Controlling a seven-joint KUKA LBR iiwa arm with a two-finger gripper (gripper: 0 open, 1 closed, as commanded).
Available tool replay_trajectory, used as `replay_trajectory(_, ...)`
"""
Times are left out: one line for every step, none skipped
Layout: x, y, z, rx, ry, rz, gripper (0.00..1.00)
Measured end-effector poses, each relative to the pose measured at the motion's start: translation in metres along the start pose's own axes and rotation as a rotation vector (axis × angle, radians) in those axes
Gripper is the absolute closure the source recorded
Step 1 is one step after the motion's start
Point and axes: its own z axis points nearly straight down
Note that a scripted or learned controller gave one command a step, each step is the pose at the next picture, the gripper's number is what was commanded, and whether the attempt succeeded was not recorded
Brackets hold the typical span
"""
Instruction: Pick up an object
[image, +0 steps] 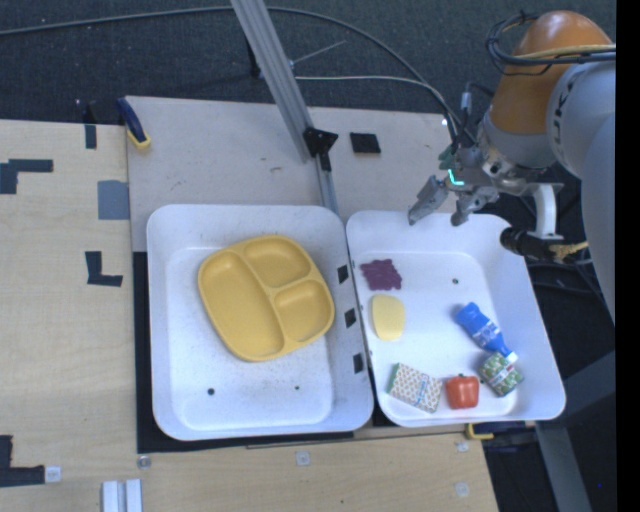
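Grey and orange, my arm reaches in above the far edge of the right bin (520, 290). My gripper (441, 208) hangs over that bin's far rim with its two fingers spread apart. Nothing sits between them.

Candidate objects lie in the right bin, all on the near side of my gripper and apart from it:
- A purple piece (381, 272) lies closest, just below and slightly left of the gripper.
- A pale yellow piece (388, 317) lies directly beyond the purple one, nearly touching it.
- A blue bottle-shaped item (478, 325) lies farther down and to the right.
- A green patterned item (500, 373) sits just past the blue one, close to the bin's near right wall.
- A red pepper-shaped item (461, 391) sits beside the green one.
- A checkered flat packet (414, 387) lies just left of the red item, near the bin's front rim.

Well to the left of my gripper, the left bin (170, 300) holds a yellow divided tray (265, 296). Both bins rest on the bench (200, 140).
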Motion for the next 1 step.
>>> replay_trajectory(0.0001,0.0011,-0.0024,-0.005,-0.001,-0.001,0.0)
